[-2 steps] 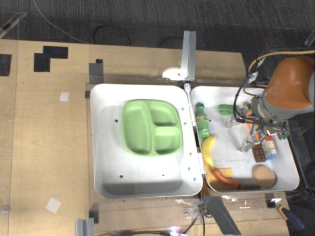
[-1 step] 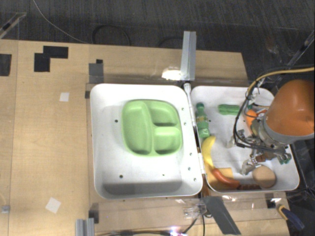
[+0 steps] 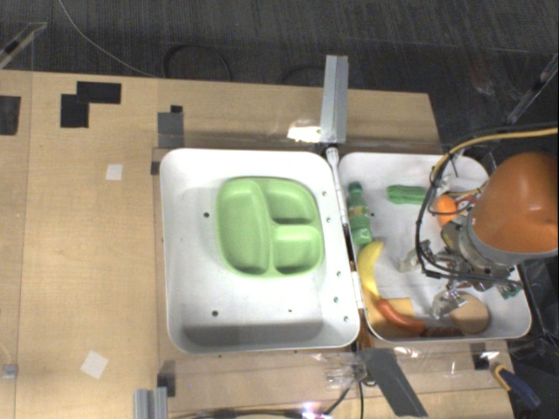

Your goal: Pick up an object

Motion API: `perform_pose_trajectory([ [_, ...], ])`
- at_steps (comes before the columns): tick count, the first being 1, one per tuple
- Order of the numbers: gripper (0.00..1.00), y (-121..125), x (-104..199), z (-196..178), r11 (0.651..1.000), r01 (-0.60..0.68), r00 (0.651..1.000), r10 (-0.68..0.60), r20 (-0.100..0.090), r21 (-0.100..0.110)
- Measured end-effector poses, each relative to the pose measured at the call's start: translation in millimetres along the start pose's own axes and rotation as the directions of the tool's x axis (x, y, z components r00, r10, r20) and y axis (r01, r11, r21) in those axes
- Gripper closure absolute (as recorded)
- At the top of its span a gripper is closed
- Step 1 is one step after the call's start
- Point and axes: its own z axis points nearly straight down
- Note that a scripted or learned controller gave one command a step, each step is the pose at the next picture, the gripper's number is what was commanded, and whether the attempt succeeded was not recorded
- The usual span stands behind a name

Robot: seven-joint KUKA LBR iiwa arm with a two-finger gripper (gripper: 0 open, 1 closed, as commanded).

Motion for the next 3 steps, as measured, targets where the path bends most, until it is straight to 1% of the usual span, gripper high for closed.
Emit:
perform_pose_trajectory([
  [1,0.00,-61.6,-42.1,3.5,0.997,0.083,0.997,-0.083,-0.006,-0.006],
  [2,0.00,-52.8,3.5,1.8,1.000,-0.016,1.000,0.016,-0.007,-0.006],
  [3,0.00,-28.0,11.5,0.7,1.000,0.002,1.000,-0.002,-0.005,-0.003],
])
